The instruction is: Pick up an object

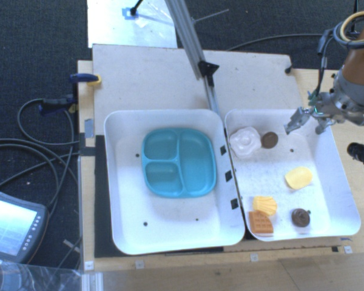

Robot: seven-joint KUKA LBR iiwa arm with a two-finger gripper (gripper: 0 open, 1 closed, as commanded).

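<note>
The right bin (343, 190) holds several small items. A white crumpled piece (245, 141) and a brown ball (269, 140) lie near its far left corner. A pale yellow lump (298, 177) rests in the middle. A yellow shell shape (264, 205), an orange waffle (261, 222) and a brown round piece (300, 217) lie along the near side. My gripper (308, 122) hangs over the bin's far edge, to the right of the brown ball. It is open and nothing sits between its fingers.
The left bin (124, 211) carries a teal divided plate (179, 162). A slanted metal pole (191, 38) crosses the board behind the bins. Cables and a handheld pendant (12, 223) lie on the floor at left.
</note>
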